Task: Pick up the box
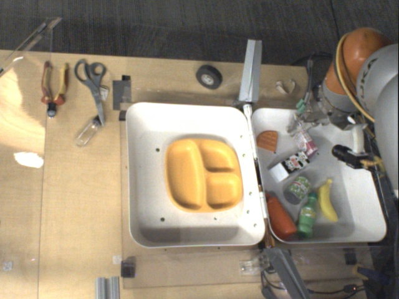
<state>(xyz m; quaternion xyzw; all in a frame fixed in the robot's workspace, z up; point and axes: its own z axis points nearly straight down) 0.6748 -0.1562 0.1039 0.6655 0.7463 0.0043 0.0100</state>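
Note:
The box (295, 162) is a small black-and-white carton lying tilted in the middle of the right bin (368, 232). The grey arm with its orange band (356, 50) comes in from the upper right. Its gripper (307, 113) hangs over the bin's far left corner, above and slightly right of the box and apart from it. A crumpled pink-and-white packet (307, 143) lies between the gripper and the box.
The right bin also holds an orange-brown piece (268, 141), a green can (299, 187), a banana (326, 200), a green bottle (307, 216) and a red item (281, 217). A yellow divided tray (203, 173) sits in the left bin (144, 167). Scissors (93, 83) and pliers (52, 86) lie on the bench.

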